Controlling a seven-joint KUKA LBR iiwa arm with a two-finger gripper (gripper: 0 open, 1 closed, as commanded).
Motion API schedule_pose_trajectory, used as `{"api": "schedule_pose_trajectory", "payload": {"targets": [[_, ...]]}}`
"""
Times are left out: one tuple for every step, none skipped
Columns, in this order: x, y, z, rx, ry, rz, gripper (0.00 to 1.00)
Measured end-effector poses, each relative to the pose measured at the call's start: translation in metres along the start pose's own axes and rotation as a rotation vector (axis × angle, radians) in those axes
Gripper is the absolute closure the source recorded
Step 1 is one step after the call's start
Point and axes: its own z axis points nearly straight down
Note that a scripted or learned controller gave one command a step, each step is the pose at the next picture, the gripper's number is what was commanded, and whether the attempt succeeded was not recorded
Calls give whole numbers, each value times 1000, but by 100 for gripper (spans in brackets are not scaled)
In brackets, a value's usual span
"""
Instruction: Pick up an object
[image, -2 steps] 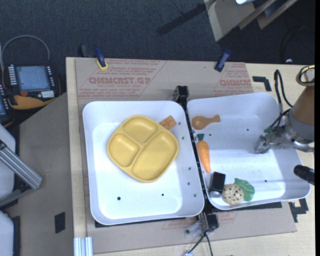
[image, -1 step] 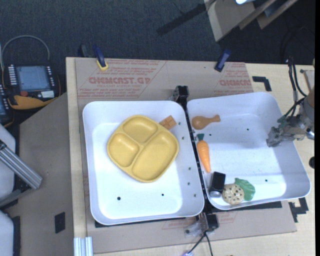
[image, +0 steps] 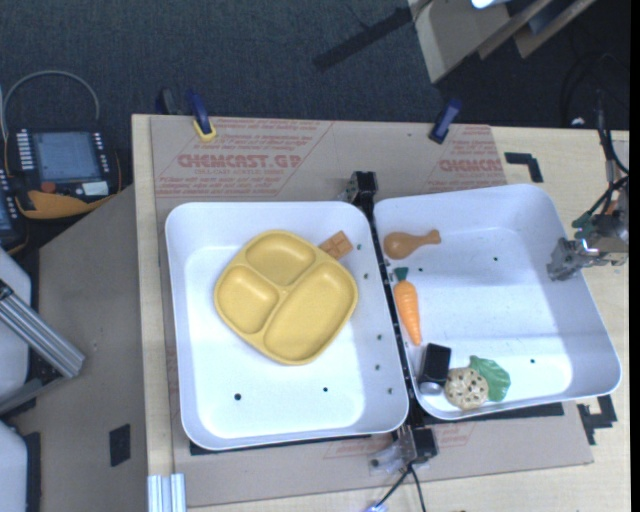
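Observation:
The right bin (image: 520, 225) holds a brown toy drumstick (image: 410, 241) near its upper left. An orange carrot (image: 406, 311) lies along its left wall. At the front left corner sit a black block (image: 435, 361), a speckled cookie (image: 465, 387) and a green leafy piece (image: 492, 374). My gripper (image: 572, 255) is at the right bin's right rim, far from all of these, with nothing seen in it.
The left bin (image: 200, 380) carries a yellow divided plate (image: 287, 296) with a small brown block (image: 337, 244) at the plate's upper right edge. Cables hang by the bench's right edge (image: 605, 215). A pendant screen (image: 62, 158) sits off the bench at far left.

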Motion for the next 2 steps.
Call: {"api": "schedule_pose_trajectory", "payload": {"targets": [[56, 5, 8, 8, 7, -4, 100], [114, 3, 15, 10, 8, -5, 100]]}}
